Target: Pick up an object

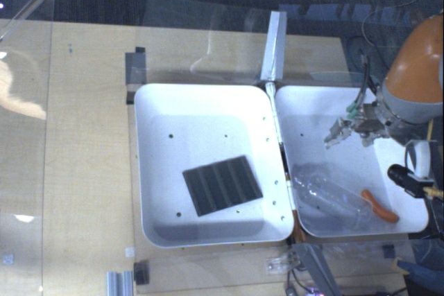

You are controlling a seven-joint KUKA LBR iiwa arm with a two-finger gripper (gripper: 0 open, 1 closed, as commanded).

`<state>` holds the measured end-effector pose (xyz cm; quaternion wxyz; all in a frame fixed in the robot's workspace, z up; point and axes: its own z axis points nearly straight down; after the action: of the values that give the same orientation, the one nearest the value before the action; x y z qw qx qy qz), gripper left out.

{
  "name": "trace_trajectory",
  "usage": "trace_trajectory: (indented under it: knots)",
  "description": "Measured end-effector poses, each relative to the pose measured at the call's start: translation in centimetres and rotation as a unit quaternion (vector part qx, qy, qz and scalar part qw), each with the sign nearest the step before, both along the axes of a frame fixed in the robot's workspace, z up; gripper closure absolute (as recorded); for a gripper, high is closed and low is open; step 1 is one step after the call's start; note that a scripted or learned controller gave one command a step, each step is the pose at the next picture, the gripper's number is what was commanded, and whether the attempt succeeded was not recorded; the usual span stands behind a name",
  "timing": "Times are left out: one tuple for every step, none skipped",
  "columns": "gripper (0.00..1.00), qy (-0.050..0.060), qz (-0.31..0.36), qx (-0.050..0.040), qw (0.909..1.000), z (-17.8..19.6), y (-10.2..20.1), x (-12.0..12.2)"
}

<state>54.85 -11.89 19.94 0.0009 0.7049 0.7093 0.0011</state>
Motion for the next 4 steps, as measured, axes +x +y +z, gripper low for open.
trace_trajectory:
  knots:
    - [0.0, -0.001, 0.087, -0.0009, 0.9962, -2.7, -4.7, -6.0]
    - [0.0, -0.003, 0.186, -0.0022, 0.9825, 5.5, -0.8, -3.6]
    - [0.0, -0.002, 0.249, -0.0026, 0.9684, -8.8, -8.5, -5.9]
    - [0.0, -0.004, 0.281, -0.0043, 0.9596, -10.9, -7.0, -5.8]
